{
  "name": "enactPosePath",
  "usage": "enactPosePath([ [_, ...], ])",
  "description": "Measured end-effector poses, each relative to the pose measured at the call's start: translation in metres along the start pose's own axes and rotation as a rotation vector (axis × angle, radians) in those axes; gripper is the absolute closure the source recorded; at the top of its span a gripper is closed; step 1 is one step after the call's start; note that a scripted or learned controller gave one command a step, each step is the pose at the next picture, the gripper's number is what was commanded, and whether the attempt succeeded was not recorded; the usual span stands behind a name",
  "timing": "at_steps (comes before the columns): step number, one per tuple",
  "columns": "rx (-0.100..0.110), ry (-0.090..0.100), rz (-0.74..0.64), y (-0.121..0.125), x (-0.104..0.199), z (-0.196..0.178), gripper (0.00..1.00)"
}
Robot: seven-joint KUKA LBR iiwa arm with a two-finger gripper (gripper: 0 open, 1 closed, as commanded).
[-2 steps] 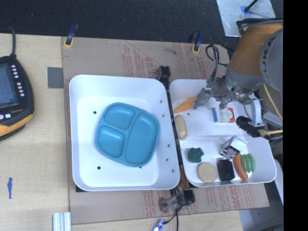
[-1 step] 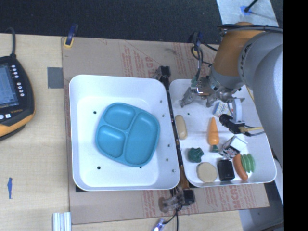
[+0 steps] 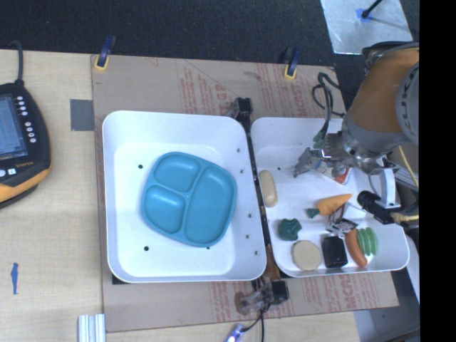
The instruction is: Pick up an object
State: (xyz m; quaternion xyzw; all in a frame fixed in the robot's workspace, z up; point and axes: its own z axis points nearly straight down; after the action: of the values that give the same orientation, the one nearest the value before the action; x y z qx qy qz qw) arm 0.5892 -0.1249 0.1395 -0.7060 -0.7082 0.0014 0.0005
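My gripper (image 3: 308,163) hangs over the upper middle of the right bin (image 3: 281,135), reaching in from the right below the arm's orange band (image 3: 385,84). No object shows in it. Below it lie several small items: a beige roll (image 3: 268,188) by the bin's left wall, an orange carrot (image 3: 333,204), a dark green lump (image 3: 289,227), a tan round piece (image 3: 307,254), a black block (image 3: 333,251) and a second carrot with green leaves (image 3: 358,246). A red item (image 3: 341,172) peeks out just under the wrist.
The left bin (image 3: 121,141) holds a blue divided plate (image 3: 189,198). A handheld control pendant (image 3: 18,141) lies at the bench's left edge. Clamps (image 3: 105,52) pin the cardboard sheet at the back. Cables run along the arm's right side.
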Motion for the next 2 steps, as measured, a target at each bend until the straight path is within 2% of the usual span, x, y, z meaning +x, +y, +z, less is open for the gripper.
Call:
enactPosePath([
  [1,0.002,-0.001,-0.001,-0.039,-0.064,0.048,0.0],
  [2,-0.001,0.001,0.0,0.049,-0.087,0.045,0.0],
])
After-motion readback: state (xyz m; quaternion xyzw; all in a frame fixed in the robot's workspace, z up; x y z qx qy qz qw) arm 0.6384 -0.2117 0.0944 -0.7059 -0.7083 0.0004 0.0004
